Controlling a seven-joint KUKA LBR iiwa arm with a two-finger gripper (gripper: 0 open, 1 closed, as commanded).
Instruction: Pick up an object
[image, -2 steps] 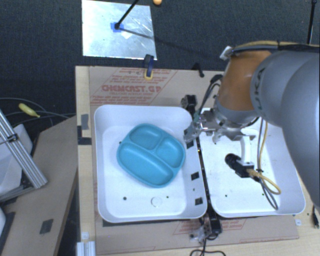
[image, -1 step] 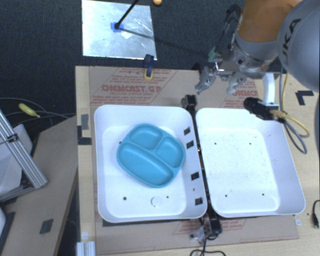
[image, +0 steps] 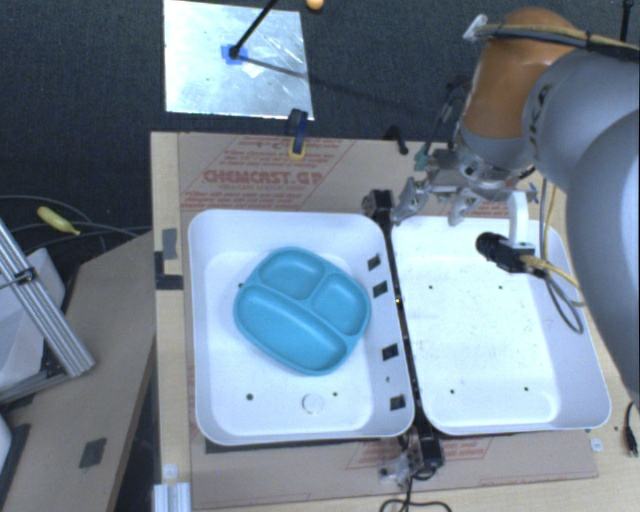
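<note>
Blue divided tray (image: 302, 309) lies flat in left bin (image: 210, 400); gripper (image: 437, 203), jaws apart and empty, hovers over right bin's (image: 580, 400) far edge

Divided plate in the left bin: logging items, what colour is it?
Light blue plastic divided plate, camera view.

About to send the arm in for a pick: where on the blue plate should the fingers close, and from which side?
Grip the blue plate on its raised outer rim, coming straight down from above. It lies flat in the left bin, so only the rim gives the fingers an edge. The rim nearest the middle divider is probably handiest, since the gripper comes from the right.
</note>
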